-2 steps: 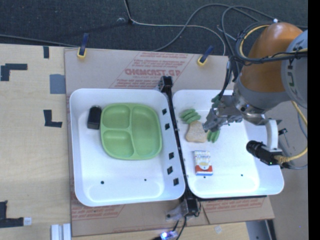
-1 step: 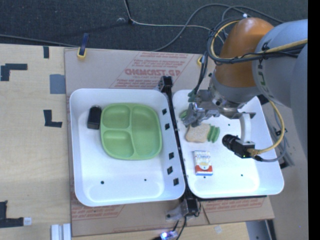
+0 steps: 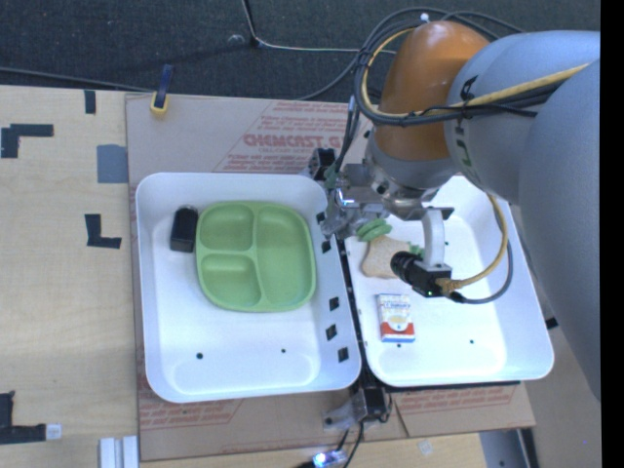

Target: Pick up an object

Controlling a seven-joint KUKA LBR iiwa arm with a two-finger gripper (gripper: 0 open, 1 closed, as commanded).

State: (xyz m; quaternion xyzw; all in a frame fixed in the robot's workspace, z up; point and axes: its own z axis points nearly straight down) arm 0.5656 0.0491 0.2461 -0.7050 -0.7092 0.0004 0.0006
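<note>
My gripper (image 3: 370,224) hangs low over the far left part of the right bin (image 3: 487,349), under the arm's orange band. Directly beneath it lie a small green object (image 3: 371,230) and a tan, bread-like piece (image 3: 376,259); the gripper body hides part of both. I cannot tell whether it touches either one. A small white box with red and blue print (image 3: 396,318) lies flat in the same bin, nearer the front. In the left bin (image 3: 234,364) a green divided plate (image 3: 256,255) rests, with a small black object (image 3: 183,229) against its left edge.
The raised rims between the two bins (image 3: 341,291) run just left of the gripper. Cables loop from the wrist down to a black fitting (image 3: 414,272) over the right bin. The bins sit on a cardboard sheet (image 3: 244,135) on a wooden bench.
</note>
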